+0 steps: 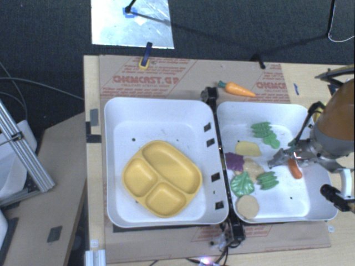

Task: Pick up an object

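Tool point(277, 160) low in the right bin point(288, 206), entering from the right; fingers spread partway, nothing between them. Small orange piece point(295, 169) lies just beside the tool, apart from the tips. Green leafy piece point(267, 180) just below the tips — purple piece point(234, 160) and yellow piece point(247, 148) further left. Left bin point(161, 112) holds a yellow divided plate point(161, 177). A toy carrot point(237, 89) lies on the tabletop behind the bins.

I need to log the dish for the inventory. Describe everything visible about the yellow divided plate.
The yellow plate looks like smooth moulded plastic with rounded corners. Raised ridges split it into three compartments: one large toward the top, two smaller below. All three hold nothing. It lies flat, turned at a slant, on the floor of the left bin, slightly below centre, apart from the bin's walls. Nothing else touches it.
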### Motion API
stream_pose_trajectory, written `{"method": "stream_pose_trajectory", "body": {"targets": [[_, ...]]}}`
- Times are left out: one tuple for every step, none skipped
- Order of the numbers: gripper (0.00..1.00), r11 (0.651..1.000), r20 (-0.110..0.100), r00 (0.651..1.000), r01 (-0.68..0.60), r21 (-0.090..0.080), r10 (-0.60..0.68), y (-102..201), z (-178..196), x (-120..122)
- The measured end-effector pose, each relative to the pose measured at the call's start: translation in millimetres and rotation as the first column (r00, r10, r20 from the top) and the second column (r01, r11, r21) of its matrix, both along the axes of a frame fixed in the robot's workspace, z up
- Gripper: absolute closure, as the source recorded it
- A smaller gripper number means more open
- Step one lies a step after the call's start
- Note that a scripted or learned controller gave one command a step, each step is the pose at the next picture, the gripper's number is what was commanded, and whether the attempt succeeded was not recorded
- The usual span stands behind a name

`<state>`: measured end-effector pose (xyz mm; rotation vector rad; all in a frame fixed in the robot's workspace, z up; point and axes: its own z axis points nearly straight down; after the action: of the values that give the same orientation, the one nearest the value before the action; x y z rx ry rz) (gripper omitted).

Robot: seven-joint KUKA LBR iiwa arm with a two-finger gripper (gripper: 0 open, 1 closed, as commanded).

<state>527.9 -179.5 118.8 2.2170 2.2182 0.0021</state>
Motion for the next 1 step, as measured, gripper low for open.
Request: {"method": "stream_pose_trajectory", "body": {"targets": [[0.00, 1.000, 0.000, 1.000, -0.002, 0.003, 0.002, 50.1, -34.1, -41.2]]}}
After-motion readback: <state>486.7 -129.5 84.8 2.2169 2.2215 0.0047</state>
